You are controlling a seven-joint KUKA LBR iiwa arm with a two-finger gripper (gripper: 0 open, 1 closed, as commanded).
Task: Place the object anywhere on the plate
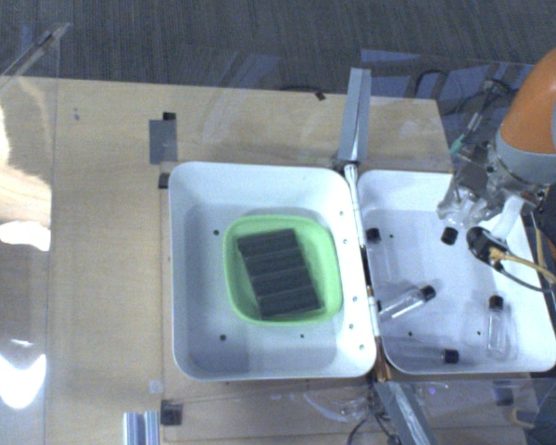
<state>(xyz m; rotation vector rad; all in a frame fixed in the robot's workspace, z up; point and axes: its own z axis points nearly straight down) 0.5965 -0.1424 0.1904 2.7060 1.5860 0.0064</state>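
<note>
Hand hovering at right bin's far edge, grip state unclear, vials lying below, green plate sitting in left bin.

Pale wooden bench, two shallow white bins side by side, left bin, right bin

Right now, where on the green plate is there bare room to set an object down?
The green plate carries a dark ribbed block across its middle. Bare green remains as a strip along its left side and narrower margins at the right and top. The right bin is crowded with clear vials under the gripper.
</note>
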